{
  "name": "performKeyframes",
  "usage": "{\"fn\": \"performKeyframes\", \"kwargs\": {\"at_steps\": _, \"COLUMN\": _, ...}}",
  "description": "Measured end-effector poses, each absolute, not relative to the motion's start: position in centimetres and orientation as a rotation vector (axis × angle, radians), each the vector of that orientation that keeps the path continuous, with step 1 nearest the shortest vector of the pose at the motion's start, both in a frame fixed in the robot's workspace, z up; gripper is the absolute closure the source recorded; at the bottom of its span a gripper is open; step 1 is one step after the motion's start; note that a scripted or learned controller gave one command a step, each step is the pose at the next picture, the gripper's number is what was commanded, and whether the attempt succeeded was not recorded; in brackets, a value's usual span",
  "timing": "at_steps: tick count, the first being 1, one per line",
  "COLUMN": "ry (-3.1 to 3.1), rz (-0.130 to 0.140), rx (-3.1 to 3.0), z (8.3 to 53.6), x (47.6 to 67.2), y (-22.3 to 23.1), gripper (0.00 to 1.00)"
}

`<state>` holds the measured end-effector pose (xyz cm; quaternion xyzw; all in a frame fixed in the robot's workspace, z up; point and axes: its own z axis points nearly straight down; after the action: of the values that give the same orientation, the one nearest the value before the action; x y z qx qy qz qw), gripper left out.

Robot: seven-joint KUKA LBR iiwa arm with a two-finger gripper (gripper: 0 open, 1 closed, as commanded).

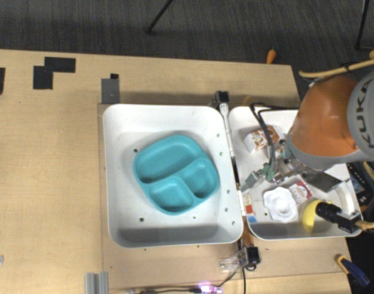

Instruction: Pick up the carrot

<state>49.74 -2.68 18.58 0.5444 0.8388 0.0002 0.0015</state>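
The job stood at the reaching step, with nothing lifted yet. The arm (325, 124) hung over the right bin (245, 120), which sat toward the counter's (46, 176) right edge. Its pincer (273, 164) was low among the clutter near that bin's left wall. Whether the pincer was released or clenched could not be told, since the wrist and its orange band covered it from above. Nothing could be seen gripped in it.

The carrot's place could not be fixed. My judgement was that it lay in the right bin, under the arm or close by the pincer. A small greenish scrap (263, 175) touching the pincer might have been its leafy end, but that was too small to tell.

Around the pincer lay a printed packet (257, 141) toward the counter's far edge. A white crumpled thing (280, 204) and a yellow lump (309, 217) lay toward the near edge, with a red-and-white wrapper (300, 192) between them and the arm. The left bin (116, 146) held a teal divided plate (175, 173), well apart from the pincer and no part of this pick.

The next move, as I judged it, called for lining the pincer up over the carrot alone. It would have to come down clear of the packet and wrapper before closing. The crowding made a wrong or empty grab the main risk.
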Motion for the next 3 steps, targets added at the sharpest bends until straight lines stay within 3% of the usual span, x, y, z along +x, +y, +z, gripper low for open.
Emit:
{"fn": "performKeyframes", "kwargs": {"at_steps": 1, "ry": 2.632, "rz": 0.010, "rx": 1.699, "z": 19.7, "x": 50.0, "y": -2.3, "gripper": 1.00}}
{"fn": "performKeyframes", "kwargs": {"at_steps": 2, "ry": 2.705, "rz": 0.007, "rx": 1.594, "z": 18.5, "x": 48.9, "y": 4.1, "gripper": 1.00}}
{"fn": "performKeyframes", "kwargs": {"at_steps": 3, "ry": 2.700, "rz": 0.012, "rx": 1.588, "z": 19.6, "x": 49.1, "y": 4.0, "gripper": 1.00}}
